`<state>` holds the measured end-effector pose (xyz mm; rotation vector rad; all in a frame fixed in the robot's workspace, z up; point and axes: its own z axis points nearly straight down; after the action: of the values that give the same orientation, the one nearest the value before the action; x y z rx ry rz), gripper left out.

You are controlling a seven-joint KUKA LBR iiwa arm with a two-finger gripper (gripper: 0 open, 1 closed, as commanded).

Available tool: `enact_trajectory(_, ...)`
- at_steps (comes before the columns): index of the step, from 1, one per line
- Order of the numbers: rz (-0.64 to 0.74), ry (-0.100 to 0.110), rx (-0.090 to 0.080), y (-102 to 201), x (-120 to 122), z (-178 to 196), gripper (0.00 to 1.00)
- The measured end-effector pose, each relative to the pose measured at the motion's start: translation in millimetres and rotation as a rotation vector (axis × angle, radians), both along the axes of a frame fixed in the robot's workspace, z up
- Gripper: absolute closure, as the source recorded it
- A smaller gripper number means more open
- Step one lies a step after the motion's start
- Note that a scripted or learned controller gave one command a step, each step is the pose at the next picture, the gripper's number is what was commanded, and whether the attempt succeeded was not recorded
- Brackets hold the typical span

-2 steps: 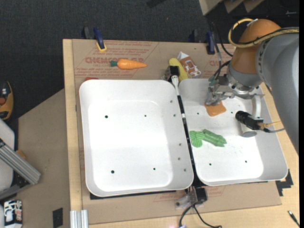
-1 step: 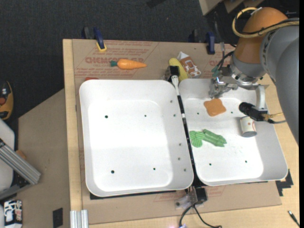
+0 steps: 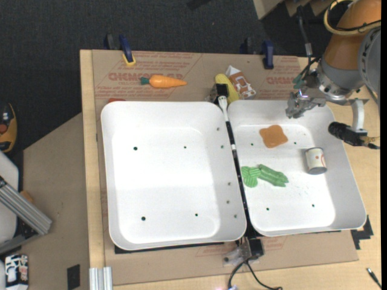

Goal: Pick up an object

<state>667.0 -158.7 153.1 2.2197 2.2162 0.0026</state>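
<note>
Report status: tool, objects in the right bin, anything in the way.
Tool over right bin's far edge, holding nothing seen. Orange piece, can, green toy lie loose in the bin. Nothing blocks them.

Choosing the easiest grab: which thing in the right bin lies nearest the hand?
The orange piece, just below the hand; the green toy and can lie farther.

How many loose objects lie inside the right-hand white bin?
3: an orange piece near the back, a small metal can toward the right side, and a green toy near the bin's left wall.
</note>
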Motion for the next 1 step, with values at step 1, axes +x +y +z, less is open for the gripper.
enact_trajectory(1,0.008,-0.004,0.002,80.4,0.8,106.7,1.0)
